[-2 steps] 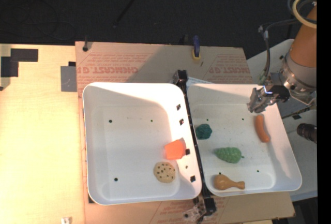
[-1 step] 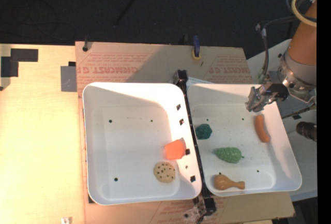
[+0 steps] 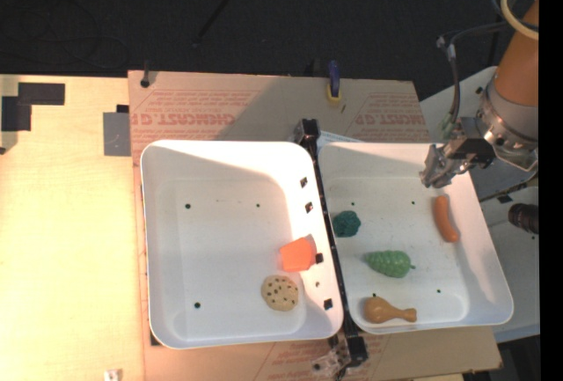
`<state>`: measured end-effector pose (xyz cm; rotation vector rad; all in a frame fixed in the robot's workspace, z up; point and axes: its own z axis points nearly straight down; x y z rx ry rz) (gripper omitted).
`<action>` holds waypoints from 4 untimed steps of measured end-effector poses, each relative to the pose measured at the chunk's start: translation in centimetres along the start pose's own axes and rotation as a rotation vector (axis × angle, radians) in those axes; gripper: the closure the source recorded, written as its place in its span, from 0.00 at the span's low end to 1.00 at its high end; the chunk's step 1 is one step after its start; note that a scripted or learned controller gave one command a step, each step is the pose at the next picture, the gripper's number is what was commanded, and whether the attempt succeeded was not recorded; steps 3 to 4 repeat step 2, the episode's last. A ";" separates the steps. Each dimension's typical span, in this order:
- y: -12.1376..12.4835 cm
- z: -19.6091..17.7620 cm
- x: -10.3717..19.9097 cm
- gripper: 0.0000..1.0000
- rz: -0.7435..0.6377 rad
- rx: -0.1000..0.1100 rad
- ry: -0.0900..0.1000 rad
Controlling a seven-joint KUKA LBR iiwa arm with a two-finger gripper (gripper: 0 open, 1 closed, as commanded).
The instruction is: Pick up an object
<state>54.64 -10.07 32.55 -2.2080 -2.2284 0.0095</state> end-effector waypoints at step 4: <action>0.0 -1.8 0.1 1.00 -0.021 0.005 -0.001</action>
